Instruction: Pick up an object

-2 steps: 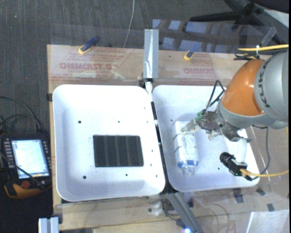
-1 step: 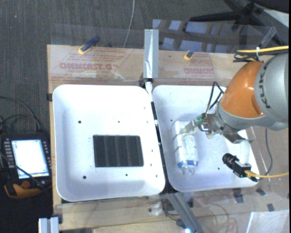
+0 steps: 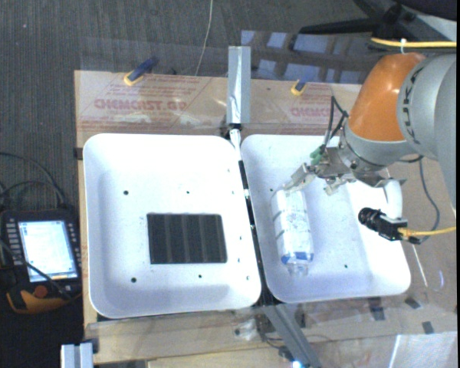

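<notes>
While the gripper (image 3: 316,179) hovers with fingers spread just beyond the far end of the clear plastic bottle (image 3: 293,229) lying in the right bin (image 3: 383,278), its smooth round body could roll away.

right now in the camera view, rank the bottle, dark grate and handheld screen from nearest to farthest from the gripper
Gripper, in the right bin:
1. Bottle, right bin, just below it.
2. Dark grate, left bin.
3. Handheld screen, off the bench, far left.

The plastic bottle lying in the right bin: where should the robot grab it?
Probably across its middle, coming straight down from above. The plastic bottle lies flat on its side, lengthwise along the right bin, so its narrow rounded body fits between two fingers there.
</notes>
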Motion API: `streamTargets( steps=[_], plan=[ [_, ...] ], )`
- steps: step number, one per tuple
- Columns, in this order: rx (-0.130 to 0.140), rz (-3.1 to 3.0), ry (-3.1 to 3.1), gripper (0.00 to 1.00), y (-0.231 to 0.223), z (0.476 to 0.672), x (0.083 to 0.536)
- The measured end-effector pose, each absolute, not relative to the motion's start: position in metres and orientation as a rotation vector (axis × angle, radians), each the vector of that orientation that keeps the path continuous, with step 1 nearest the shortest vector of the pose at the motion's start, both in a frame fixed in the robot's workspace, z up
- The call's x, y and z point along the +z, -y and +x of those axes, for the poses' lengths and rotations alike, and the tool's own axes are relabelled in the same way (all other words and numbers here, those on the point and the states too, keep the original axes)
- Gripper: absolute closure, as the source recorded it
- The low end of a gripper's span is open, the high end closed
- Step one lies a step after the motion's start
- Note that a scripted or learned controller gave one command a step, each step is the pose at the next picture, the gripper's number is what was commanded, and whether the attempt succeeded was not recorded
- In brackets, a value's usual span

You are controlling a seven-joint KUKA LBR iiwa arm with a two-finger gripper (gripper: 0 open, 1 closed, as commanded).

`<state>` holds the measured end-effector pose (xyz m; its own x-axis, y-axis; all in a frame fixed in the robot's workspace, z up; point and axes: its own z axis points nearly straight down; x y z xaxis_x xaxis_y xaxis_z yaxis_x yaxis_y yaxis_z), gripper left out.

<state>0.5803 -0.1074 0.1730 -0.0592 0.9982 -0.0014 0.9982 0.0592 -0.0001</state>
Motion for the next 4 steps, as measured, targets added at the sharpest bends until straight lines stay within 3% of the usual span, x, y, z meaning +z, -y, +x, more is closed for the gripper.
streamTargets(
  steps=[1,2,3,4],
  plan=[
    [-0.002,1.857,-2.533,0.00,0.070,0.574,0.184],
    [-0.002,2.144,-2.301,0.00,0.069,0.497,0.183],
    [-0.001,2.218,-2.230,0.00,0.106,0.483,0.109],
    [0.018,2.106,-2.307,0.00,0.100,0.543,0.094]
  ],
)
